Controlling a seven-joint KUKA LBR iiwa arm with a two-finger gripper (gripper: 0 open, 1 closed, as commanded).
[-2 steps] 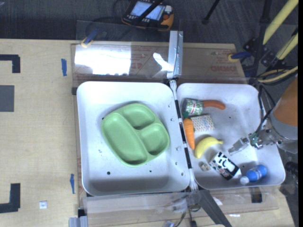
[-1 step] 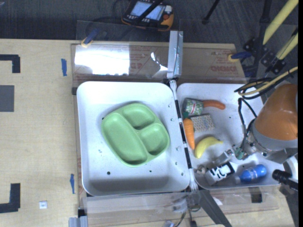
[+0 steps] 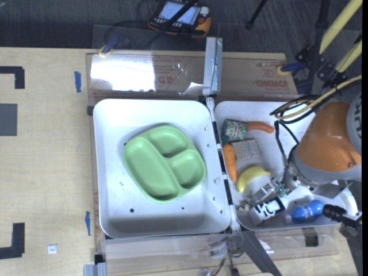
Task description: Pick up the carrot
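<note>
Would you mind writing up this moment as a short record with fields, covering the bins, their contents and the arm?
left bin: holds a green divided plate
right bin: holds the carrot along its left wall, a yellow lemon-like item, a blue item, a green packet and an orange item at the far end
arm: reaching in from the right over the right bin
gripper: low in the right bin, beside the lemon-like item, apart from the carrot
task status: carrot not yet picked up
</note>
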